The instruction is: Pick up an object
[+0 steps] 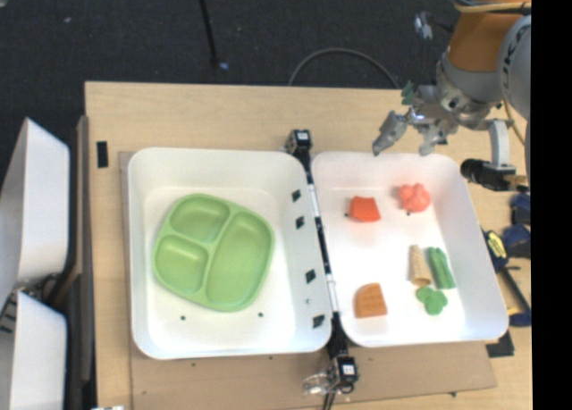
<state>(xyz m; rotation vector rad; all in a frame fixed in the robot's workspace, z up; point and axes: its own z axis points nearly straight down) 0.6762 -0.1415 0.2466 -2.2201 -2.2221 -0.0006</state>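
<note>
The right bin (474,221) holds several small items: an orange-red block (364,209), a pink-red lumpy piece (412,196), a tan cylinder (417,264), a green stick (440,267), a small green lump (433,300) and an orange-brown wedge (370,300). My gripper (409,138) hangs above the far rim of that bin, with its two grey fingers spread apart and nothing between them. It is open and stands behind and above the pink-red piece.
The left bin (143,176) bears a green divided plate (214,251). A black hinge strip with clips (315,247) runs between the bins. A cable loops on the bench behind them, and tools lie at the right edge (508,243).
</note>
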